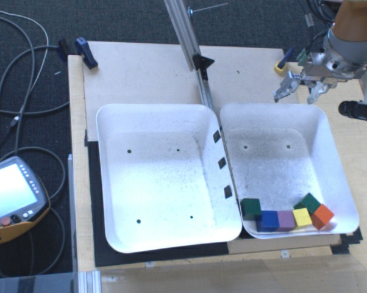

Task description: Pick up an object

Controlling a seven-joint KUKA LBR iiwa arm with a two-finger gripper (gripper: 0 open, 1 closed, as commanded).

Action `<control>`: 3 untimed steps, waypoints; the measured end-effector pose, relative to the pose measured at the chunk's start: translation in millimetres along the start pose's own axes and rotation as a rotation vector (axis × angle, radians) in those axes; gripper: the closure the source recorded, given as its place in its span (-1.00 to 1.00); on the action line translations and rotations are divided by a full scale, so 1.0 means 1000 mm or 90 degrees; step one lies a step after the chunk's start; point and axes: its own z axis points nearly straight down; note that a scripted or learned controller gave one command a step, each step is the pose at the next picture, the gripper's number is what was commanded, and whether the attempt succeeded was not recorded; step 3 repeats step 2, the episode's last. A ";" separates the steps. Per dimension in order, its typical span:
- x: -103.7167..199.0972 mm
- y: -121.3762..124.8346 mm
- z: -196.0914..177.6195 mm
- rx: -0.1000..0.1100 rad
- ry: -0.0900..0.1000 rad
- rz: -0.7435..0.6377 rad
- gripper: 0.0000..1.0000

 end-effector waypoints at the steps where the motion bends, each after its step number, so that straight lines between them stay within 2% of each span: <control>1: 0.044 0.002 0.093 0.004 0.002 -0.001 -1.00; 2: 0.058 -0.016 0.074 0.000 0.001 0.000 -1.00; 3: 0.058 -0.016 0.074 0.000 0.001 0.000 -1.00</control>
